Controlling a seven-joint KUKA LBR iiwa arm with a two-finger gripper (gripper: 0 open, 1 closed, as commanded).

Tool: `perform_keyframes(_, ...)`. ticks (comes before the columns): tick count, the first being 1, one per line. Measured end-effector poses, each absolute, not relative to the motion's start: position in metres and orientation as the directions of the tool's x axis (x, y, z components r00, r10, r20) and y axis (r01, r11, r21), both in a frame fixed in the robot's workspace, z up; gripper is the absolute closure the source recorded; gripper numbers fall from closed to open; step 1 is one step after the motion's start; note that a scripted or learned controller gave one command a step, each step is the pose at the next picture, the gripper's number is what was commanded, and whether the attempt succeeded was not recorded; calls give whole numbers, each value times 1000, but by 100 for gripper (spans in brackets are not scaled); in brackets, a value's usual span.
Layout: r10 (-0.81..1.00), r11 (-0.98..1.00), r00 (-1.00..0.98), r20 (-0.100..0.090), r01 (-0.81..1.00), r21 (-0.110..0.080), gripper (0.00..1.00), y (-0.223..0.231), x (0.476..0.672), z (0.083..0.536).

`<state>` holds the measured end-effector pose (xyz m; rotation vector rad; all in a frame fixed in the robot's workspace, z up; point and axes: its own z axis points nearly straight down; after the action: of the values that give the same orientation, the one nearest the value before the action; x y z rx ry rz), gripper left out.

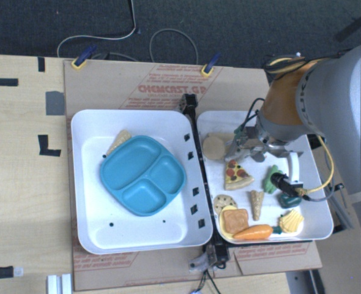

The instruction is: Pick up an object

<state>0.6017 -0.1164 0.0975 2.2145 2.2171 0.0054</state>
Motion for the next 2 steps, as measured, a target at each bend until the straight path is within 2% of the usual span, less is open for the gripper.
perform_keyframes(1, 1000, 6, -6, 3, 1000, 2, 100, -58, 564, 189)
perform_keyframes(2, 1000, 2, -2, 1, 1000, -1, 0, -61, 565, 184)
